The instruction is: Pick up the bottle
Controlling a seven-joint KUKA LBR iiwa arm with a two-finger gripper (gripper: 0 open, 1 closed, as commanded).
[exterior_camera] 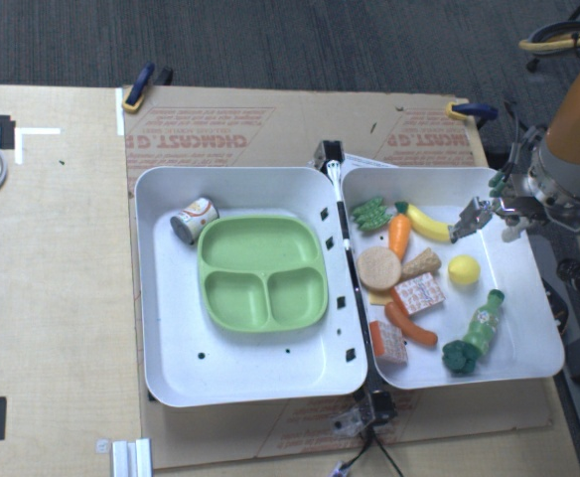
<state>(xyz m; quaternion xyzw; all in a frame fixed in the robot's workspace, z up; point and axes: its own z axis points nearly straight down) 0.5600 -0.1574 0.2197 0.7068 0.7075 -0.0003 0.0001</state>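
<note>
While the fingers (466,223), whose state I cannot tell, hover near the banana (428,225), the bottle (484,323) touches broccoli (459,357), so they may catch both.

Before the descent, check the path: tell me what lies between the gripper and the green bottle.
The gripper hangs over the right bin's upper right. The green bottle lies lower down near the bin's front. Between them sits only the lemon, low on the floor. The broccoli touches the bottle's lower end.
</note>
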